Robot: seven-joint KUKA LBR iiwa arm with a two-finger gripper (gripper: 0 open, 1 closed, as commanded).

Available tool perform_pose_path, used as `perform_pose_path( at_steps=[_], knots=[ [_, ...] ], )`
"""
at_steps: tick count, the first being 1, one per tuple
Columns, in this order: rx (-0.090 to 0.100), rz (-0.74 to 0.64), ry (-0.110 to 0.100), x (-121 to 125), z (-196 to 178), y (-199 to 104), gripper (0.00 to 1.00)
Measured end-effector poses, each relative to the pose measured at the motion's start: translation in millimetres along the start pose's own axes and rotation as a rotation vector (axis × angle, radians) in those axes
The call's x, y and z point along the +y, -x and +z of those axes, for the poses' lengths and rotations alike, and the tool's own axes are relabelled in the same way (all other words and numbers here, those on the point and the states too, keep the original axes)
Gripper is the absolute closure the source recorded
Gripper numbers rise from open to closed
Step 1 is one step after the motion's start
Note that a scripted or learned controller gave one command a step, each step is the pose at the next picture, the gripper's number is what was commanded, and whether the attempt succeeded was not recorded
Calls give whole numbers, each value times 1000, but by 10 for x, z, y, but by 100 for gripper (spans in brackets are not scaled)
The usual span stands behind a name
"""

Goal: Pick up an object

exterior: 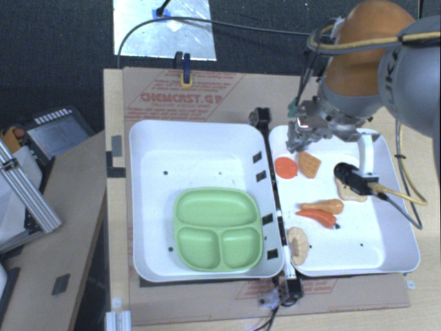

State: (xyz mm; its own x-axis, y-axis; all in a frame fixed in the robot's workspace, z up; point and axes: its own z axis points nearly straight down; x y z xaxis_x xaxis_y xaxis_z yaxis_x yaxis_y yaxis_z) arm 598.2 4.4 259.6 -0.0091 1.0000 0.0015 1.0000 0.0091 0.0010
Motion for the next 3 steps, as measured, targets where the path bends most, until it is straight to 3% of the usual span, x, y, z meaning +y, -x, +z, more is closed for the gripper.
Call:
perform_pose_path(
  at_steps=[2, 3],
  knots=[
    [1, -1, -2, -399, 181, -1046, 100],
    [-1, 6, 0, -389, 175, -1012, 0]
  ],
)
